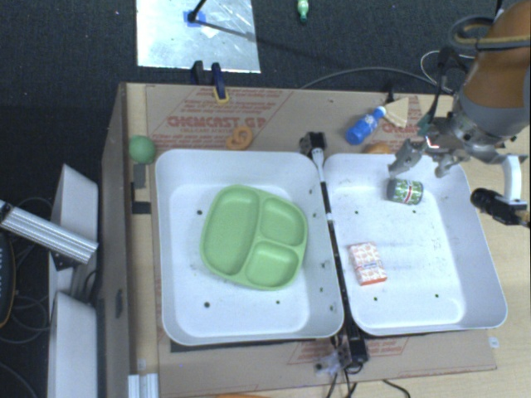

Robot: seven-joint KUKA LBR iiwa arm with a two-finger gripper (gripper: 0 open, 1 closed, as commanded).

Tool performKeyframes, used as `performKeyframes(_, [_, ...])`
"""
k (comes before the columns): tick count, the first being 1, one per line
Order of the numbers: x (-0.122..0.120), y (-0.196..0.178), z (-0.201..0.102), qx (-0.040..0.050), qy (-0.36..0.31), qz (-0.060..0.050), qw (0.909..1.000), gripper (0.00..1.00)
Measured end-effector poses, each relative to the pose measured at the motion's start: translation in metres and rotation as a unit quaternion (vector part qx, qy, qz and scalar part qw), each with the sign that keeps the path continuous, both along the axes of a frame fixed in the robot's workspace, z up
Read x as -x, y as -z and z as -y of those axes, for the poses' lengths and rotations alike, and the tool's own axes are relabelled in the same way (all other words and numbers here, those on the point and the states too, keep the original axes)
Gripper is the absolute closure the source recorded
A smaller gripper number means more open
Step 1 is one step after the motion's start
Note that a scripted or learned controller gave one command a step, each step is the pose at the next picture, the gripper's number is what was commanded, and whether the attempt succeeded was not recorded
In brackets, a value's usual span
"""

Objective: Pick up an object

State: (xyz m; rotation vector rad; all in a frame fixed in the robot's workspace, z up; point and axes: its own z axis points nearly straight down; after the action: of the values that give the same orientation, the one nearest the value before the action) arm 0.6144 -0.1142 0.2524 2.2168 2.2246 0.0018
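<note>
while the tool [425, 162] hangs spread wide, the can [405, 191] lies just below it.

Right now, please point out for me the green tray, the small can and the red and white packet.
green tray [253, 237], camera view, on its large left compartment
small can [405, 191], camera view, on its side wall
red and white packet [367, 264], camera view, on its top face
</note>
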Motion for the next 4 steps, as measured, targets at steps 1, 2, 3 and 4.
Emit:
performKeyframes(1, [-0.052,0.138,0.053,-0.0002,0.002,-0.004,1.0,0.0])
performKeyframes(2, [-0.055,0.166,0.071,0.0006,0.001,0.001,1.0,0.0])
performKeyframes(3, [-0.057,0.154,0.071,0.0014,0.0,0.004,1.0,1.0])
performKeyframes(4, [0.007,0.034,0.04,0.0009,0.001,0.003,1.0,1.0])
